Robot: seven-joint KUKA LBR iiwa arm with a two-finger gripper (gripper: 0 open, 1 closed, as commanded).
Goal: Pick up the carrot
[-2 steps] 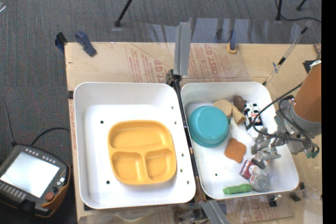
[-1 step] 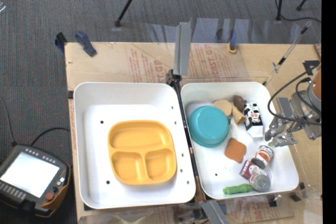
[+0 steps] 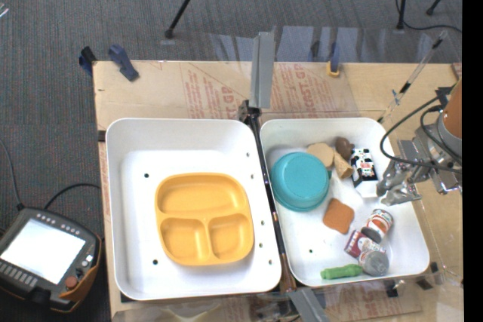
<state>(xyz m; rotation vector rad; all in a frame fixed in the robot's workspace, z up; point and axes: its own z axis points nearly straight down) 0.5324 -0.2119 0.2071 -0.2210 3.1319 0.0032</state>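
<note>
Your gripper (image 3: 395,191) sits at the right edge of the right bin (image 3: 400,237), above its rim and beside the small black-and-white carton (image 3: 364,165). You cannot tell from this slant whether it is open or closed. Nothing shows in its grasp.

You will not find a plain carrot here. The nearest in colour is a flat orange-brown piece (image 3: 339,216) on the right bin's floor, just below the teal bowl (image 3: 300,180) and left of the cans. Whether that piece is the carrot cannot be told. It lies apart from the gripper, with bare white floor between them.

Around it in the same bin you have:
- Two tan lumps (image 3: 326,154) and a dark brown one (image 3: 343,146) sit behind the bowl, close to the carton.
- A red-and-white can (image 3: 376,225) lies tilted right of the orange-brown piece.
- A second can (image 3: 368,254) lies just below the first, touching it or nearly so.
- A green pod (image 3: 341,272) lies along the front wall.

The left bin (image 3: 128,154) holds a yellow divided tray (image 3: 204,219), flat and near its middle. Both bins rest on the bench (image 3: 166,90), and a handheld pendant (image 3: 47,256) lies on the floor to the left.
</note>
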